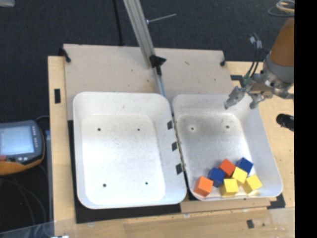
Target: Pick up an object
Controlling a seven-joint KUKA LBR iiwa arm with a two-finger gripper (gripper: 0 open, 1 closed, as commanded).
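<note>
Hovering over the far right corner of the right bin (257,133), the gripper (244,100) has its fingers spread, with nothing between them. Well apart, orange, blue and yellow blocks (229,176) cluster at this bin's near edge.

Two white bins sit side by side on the surface: the left bin (124,148) and the right bin (213,133). The right bin holds seven small blocks: three yellow (239,175) (230,186) (253,183), two orange (227,167) (203,185) and two blue (245,165) (216,175).
</note>
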